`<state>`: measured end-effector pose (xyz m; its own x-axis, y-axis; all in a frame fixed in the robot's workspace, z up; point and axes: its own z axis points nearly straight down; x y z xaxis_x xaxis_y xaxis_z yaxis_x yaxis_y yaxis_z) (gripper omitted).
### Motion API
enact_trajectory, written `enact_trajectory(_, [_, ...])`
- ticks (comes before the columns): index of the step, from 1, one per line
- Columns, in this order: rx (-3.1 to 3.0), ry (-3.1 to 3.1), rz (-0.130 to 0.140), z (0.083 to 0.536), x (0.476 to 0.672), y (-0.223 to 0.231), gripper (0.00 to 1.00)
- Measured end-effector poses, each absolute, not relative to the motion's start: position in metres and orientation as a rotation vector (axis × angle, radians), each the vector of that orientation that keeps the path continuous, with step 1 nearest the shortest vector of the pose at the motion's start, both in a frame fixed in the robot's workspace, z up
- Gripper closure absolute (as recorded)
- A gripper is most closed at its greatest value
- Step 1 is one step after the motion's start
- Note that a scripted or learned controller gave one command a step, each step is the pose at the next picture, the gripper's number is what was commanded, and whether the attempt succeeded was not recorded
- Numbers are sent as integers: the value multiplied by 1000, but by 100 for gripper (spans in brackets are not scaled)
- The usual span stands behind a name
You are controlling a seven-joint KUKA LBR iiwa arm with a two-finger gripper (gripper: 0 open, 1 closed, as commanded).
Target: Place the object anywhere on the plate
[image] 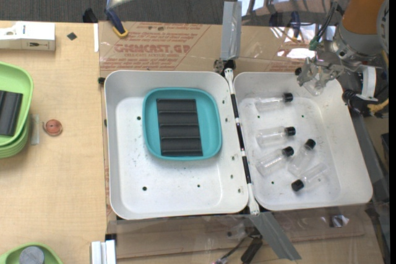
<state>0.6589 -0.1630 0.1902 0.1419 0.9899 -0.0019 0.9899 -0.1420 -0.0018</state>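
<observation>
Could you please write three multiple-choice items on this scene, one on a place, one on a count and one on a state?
1. Where does the teal plate lie?
A. In the left bin
B. In the right bin
C. On the wooden bench outside the bins

2. How many clear vials with black caps lie in the right bin?
A. Two
B. Five
C. Nine

3. How does the task stand?
A. A vial lies on the plate
B. No vial is on the plate yet
C. The plate is flipped over

Key:
1. A: the plate sits inside the left bin, toward its upper middle.
2. B: five black caps can be counted, such as that of the top vial.
3. B: the plate bears just its dark ribbed insert, and all vials are in the right bin, with the hand above its upper rim.
</observation>
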Motion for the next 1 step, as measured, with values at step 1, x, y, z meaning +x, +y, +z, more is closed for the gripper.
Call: enact_trajectory(1, [-2375,-2058,3,190,659,-163,0])
